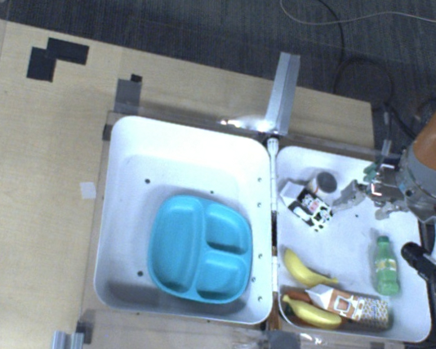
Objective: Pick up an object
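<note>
Gripper [374, 190] sits over the upper right part of the right-hand shallow white bin [415, 331], by its far wall; whether it is open or closed I cannot tell, nothing seen in it. Just left: small black-and-white box [312, 208] and a grey round cap-like piece [326, 182]; below the gripper, a green plastic bottle [387, 266], two yellow bananas [307, 270] [312, 313], and a brown patterned tube [353, 305] lying across the lower one. Left-hand white bin [127, 196]: blue divided plastic tray [201, 249], all on the pale wooden desk [23, 203].
</note>
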Robot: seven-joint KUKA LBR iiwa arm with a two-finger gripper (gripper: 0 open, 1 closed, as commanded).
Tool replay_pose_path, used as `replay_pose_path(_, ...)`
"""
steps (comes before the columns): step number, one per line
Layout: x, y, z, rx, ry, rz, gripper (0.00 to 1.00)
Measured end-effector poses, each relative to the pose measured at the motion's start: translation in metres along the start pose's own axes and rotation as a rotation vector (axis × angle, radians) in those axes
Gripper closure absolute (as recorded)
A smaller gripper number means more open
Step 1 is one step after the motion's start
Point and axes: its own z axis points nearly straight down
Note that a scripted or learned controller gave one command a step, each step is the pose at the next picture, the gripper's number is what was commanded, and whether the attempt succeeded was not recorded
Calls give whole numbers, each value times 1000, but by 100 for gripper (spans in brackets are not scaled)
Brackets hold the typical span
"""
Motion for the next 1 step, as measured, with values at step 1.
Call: replay_pose_path(1, -80, -36, 60, 1, -1, 162, 0)
